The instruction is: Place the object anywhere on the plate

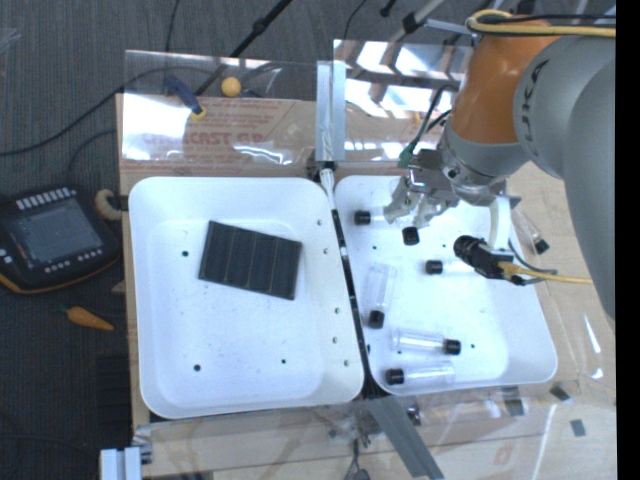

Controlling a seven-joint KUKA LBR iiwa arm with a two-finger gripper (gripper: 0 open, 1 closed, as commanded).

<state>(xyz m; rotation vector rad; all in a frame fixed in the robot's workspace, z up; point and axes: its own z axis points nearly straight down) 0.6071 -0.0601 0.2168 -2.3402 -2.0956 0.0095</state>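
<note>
The gripper (418, 211) hovers over the right bin (520, 363), among clear black-capped vials (425, 344); whether the fingers grip anything, I cannot tell. The dark ridged plate (250, 259) lies in the left bin (170, 368). This looks like the picking step; next comes securing a vial and carrying it leftward.

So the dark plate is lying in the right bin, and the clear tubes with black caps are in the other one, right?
Not quite. The camera view shows the dark plate lying in the left bin; the clear tubes with black caps are in the right bin.
</note>
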